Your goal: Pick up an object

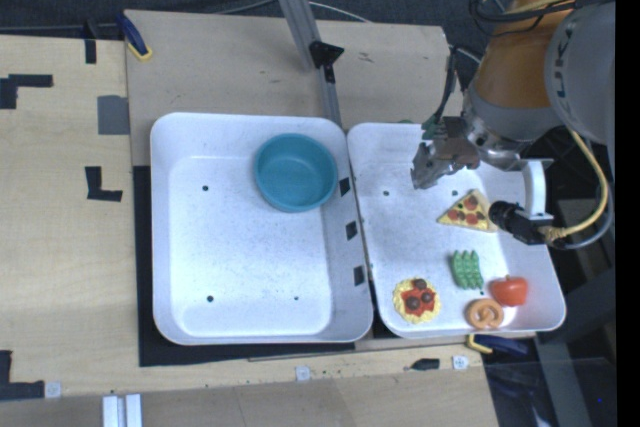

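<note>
Gripper (428, 171): you see it over the right bin (390, 215), upper part; whether it's spread or closed, you cannot tell.
Pizza slice (466, 212): lies in that bin just beside the gripper, lower right of it, not between anything.

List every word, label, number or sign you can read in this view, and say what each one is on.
None: no readable text anywhere in this view.
The blue bowl, the pizza slice, the round toy pizza and the green toy carry no lettering.
The black tape marks on the bench are plain shapes, not letters.
Any marking on the gripper is too small and blurred to read.
</note>
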Tool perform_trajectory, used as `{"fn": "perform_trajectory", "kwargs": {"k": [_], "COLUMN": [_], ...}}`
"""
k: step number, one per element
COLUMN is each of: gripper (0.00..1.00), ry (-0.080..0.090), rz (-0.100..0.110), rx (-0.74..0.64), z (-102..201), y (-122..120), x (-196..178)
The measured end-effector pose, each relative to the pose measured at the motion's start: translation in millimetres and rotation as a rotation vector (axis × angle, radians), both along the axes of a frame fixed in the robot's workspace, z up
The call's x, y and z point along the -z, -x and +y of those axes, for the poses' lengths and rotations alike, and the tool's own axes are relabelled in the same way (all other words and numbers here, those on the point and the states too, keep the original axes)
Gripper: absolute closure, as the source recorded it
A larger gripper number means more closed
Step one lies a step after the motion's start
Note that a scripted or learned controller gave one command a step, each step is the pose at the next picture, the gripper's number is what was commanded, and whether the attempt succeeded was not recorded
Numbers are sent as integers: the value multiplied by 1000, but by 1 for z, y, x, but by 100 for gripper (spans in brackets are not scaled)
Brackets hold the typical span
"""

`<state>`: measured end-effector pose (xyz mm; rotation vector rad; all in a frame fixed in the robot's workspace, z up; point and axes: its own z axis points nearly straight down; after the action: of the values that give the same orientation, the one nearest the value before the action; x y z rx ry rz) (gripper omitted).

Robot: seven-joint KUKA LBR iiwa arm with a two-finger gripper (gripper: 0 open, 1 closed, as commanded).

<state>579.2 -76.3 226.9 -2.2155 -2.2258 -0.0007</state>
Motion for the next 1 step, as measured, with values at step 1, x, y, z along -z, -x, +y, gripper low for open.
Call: {"fn": "perform_trajectory", "kwargs": {"k": [1], "gripper": [100], "ry": [0], "rz": [-1], "rx": [0], "z": [51], "y": [11], "x": [-10]}}
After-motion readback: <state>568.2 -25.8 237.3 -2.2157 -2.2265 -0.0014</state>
